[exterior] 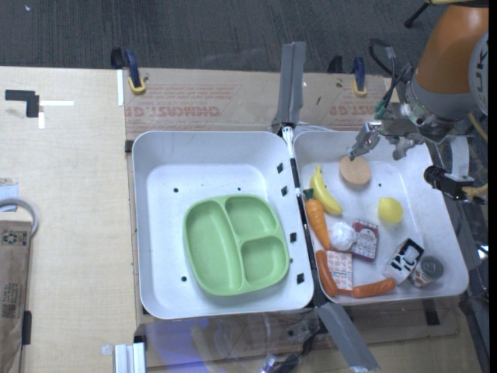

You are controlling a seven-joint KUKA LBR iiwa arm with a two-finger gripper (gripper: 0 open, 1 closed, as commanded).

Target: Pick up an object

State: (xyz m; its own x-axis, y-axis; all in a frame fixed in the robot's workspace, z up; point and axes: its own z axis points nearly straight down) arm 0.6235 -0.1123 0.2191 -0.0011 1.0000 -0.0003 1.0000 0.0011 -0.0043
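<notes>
**Pincer hanging over the right bin, nothing between its fingers**

The arm (454, 49), grey with its orange band showing at the top right, is reaching in over the far corner of the right bin (446, 208). The pincer (380, 140) is hanging above the bin's far end, its fingers standing apart, one dark finger (361, 144) pointing down toward the tan round disc (356, 171) and ending just above that disc's far edge. Whether the finger is touching the disc is not clear from this slant. Nothing is sitting between the fingers.

The things for picking are all lying in the right bin. The tan round disc is resting near the far wall. Just beside it, toward the dividing wall, a banana (324, 192) is lying curved, and a carrot (317, 222) is stretching along the same wall below it. A lemon (390, 209) is sitting apart from these, toward the bin's right side. In the middle, a white crumpled ball (342, 235) is touching a small dark red packet (365, 238). Nearer the front, a red and white packet (339, 270) is lying beside a second carrot (373, 288), and a black and white carton (404, 258) is leaning next to a small tin (429, 269) in the front right corner.

The left bin (155, 208) is holding a green divided plate (235, 243) with three compartments, lying flat and slightly turned. Both bins are standing side by side on the pale wooden bench (62, 177).
</notes>
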